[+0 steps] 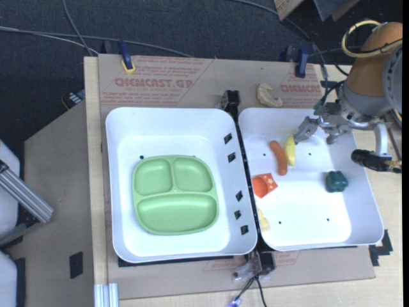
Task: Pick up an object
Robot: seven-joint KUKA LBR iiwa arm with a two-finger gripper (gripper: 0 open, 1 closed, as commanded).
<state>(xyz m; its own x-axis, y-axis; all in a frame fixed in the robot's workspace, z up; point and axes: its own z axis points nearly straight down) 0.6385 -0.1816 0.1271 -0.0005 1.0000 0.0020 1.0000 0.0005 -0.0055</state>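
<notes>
Camera view showed the hand (317, 128) spread and gripping nothing, poised over the right bin (358, 232) near the banana (289, 151) and sausage (278, 157), presumably lining up a pick; green tray (174, 194) sat in left bin (121, 232).

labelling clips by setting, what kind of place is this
Most likely a robot lab test bench, not a home or kitchen: two white bins clamped onto a board, loose cables on dark carpet, and toy-like food such as a small sausage laid out under a gripper.
</notes>
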